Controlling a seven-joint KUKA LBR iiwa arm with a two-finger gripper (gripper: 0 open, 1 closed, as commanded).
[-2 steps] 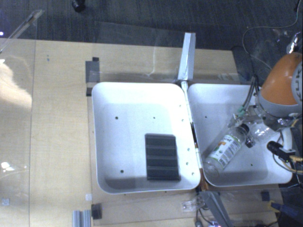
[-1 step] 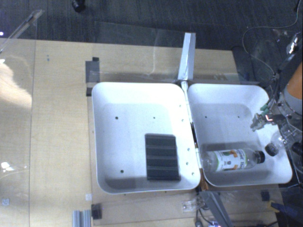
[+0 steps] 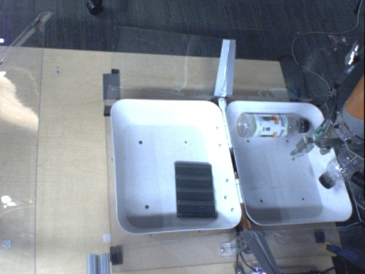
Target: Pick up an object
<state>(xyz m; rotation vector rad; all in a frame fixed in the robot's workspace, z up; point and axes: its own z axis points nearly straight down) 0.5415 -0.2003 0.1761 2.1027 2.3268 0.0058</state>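
A clear plastic bottle [image 3: 269,125] with a white and orange label and a dark cap lies on its side along the far wall of the right bin [image 3: 285,210], cap to the right. A black ribbed rectangular block [image 3: 195,190] lies flat in the near middle of the left bin [image 3: 142,153]. My gripper [image 3: 306,141] hangs over the right side of the right bin, just right of and slightly nearer than the bottle's cap. It is open, with nothing between its fingers.
The grey arm with its orange band [image 3: 355,104] comes in over the right bin's right rim. A grey metal post [image 3: 224,76] stands behind the gap between the bins. Cables lie at the far right, and a clear panel covers the bench at left.
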